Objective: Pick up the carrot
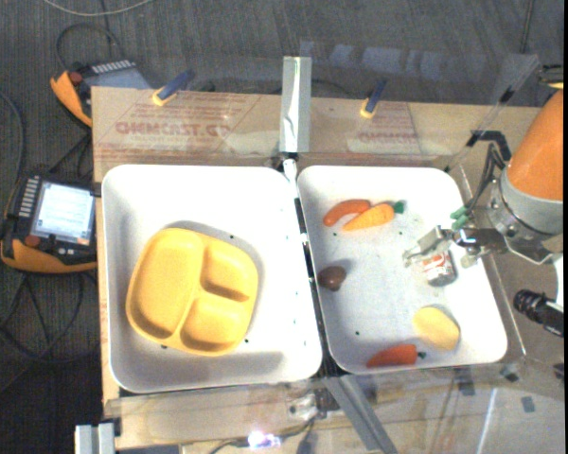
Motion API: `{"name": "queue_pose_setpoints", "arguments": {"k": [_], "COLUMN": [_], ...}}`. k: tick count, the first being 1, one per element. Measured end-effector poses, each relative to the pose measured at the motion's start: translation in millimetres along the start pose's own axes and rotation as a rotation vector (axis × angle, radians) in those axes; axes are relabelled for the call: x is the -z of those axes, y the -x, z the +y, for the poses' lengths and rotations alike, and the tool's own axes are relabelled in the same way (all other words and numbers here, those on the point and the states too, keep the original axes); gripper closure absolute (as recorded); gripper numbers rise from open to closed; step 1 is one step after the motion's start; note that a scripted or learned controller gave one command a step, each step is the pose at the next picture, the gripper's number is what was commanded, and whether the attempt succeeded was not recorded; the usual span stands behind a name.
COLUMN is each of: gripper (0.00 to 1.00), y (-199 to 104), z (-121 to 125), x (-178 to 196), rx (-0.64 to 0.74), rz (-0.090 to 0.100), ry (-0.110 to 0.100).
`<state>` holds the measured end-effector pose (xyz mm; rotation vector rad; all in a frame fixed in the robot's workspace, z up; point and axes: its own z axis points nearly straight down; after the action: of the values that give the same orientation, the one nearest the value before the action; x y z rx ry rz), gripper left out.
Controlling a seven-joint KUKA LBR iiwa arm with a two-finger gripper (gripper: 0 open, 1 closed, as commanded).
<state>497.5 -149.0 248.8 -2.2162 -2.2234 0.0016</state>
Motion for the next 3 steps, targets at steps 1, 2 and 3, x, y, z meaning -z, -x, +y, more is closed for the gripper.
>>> {"name": "queue_pose_setpoints", "arguments": {"k": [1, 2, 3], "gripper": [0.00, 0.00, 0.00], "y": [-1, -23, 30], "z": [59, 126, 168], "x": [-63, -158, -163], "rx": [0.074, 0.003, -0.166], "rz": [-0.001, -0.004, 0.002], "ry": [-0.001, 0.016, -0.022]}}
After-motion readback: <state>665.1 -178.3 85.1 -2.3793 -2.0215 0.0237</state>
